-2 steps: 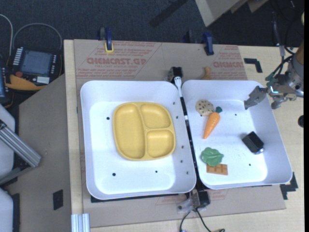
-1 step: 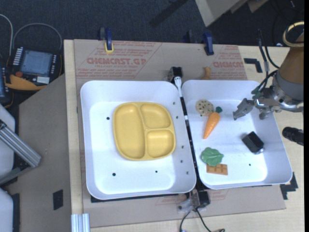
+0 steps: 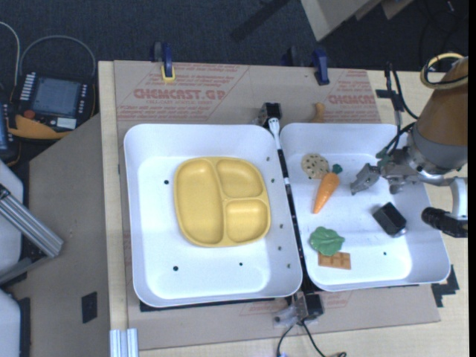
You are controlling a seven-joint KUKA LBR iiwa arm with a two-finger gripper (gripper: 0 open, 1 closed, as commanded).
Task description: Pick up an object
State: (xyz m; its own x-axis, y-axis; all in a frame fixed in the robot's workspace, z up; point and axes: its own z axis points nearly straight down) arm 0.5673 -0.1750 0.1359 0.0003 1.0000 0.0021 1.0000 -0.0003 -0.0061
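The right bin (image 3: pixel 416 274) holds several small items. A speckled cookie (image 3: pixel 314 163) lies at its back left, with an orange carrot (image 3: pixel 325 191) just in front of it. A green leaf piece (image 3: pixel 326 239) rests against a brown waffle-like cracker (image 3: pixel 335 260) near the front. A small black block (image 3: pixel 389 219) lies right of centre. My gripper (image 3: pixel 378 182) hangs over the bin's back right part, to the right of the carrot and just behind the black block. It is open, with nothing between its fingers.
The left bin (image 3: pixel 149 274) carries a yellow divided plate (image 3: pixel 221 199). The bins' inner walls meet along a black-edged seam (image 3: pixel 286 199). The grey arm with its orange band (image 3: pixel 446 117) leans in over the right bin's far right rim.
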